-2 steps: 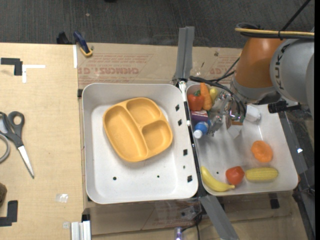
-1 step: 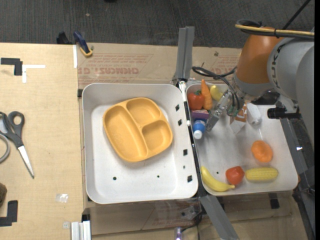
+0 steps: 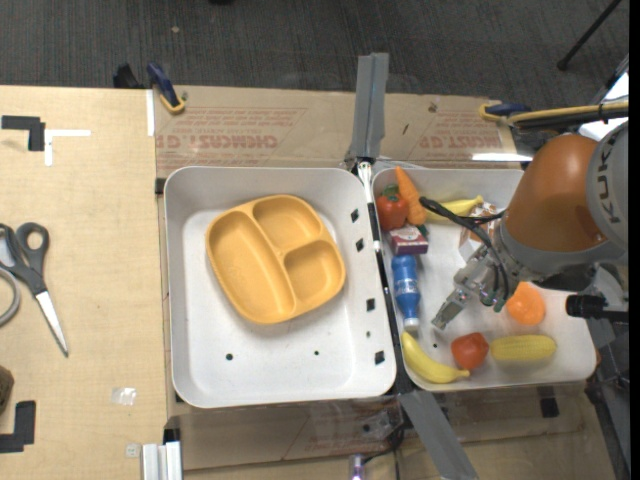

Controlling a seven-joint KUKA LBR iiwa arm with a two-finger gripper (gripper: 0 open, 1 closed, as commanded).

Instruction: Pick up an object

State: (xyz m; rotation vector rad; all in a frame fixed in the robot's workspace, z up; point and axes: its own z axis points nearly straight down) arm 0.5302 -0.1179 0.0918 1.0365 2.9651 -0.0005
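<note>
My gripper [image 3: 462, 301] hangs low over the middle of the right bin [image 3: 575, 368], below the orange wrist band. Around it lie a blue bottle [image 3: 405, 288] to its left, a red tomato [image 3: 469, 349] just below it, and an orange fruit [image 3: 526, 305] to its right. A yellow banana [image 3: 430, 362] lies at the bin's front and a yellow oblong fruit [image 3: 522, 348] sits beside the tomato. Further back are a small purple carton [image 3: 407, 240], a red pepper [image 3: 391, 208] and a carrot [image 3: 408, 186]. Nothing visibly sits in the gripper.
The left bin [image 3: 190, 298] holds a yellow divided plate [image 3: 275, 258]. Scissors [image 3: 35, 278] lie on the wooden bench at the far left. A grey divider strip [image 3: 370, 108] runs between the bins at the back. The arm hides part of the right bin's far right.
</note>
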